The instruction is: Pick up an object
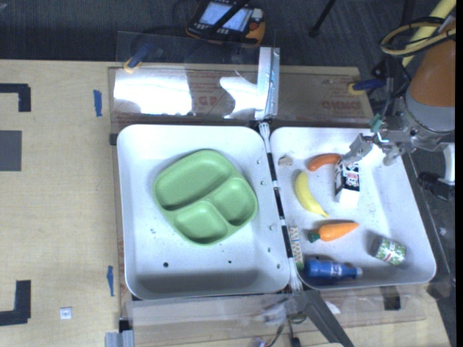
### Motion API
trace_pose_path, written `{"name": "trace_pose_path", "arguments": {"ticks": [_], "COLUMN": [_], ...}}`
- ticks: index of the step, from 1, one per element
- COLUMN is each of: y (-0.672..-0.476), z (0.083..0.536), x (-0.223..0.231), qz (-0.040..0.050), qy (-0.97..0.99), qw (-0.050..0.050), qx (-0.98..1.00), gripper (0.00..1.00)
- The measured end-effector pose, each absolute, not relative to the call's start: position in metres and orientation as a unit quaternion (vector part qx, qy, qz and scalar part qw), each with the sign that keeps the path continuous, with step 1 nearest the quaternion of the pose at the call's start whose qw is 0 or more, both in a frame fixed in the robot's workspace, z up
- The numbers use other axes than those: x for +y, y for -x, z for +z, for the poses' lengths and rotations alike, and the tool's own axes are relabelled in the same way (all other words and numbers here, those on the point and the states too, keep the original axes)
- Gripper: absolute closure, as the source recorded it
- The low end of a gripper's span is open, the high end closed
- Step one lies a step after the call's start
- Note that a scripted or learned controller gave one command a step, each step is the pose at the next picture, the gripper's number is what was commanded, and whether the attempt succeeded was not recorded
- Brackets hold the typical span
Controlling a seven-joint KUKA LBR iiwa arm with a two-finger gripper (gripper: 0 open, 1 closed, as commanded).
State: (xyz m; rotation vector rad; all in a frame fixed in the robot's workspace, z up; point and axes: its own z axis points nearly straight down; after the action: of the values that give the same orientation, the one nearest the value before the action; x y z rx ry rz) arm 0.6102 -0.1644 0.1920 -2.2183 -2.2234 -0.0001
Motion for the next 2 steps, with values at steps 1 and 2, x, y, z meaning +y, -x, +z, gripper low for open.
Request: {"name": "trace_pose_path", "arguments": {"ticks": [1, 2], "y": [-0.619, -0.62], "z": [0.095, 0.106], "x": [-0.183, -0.182], "qz": [-0.0009, -0.0017], "qy": [0.689, 0.689], "qw": [-0.001, -0.002], "qx": [-0.725, -0.725], "gripper": [0.0, 1.0]}}
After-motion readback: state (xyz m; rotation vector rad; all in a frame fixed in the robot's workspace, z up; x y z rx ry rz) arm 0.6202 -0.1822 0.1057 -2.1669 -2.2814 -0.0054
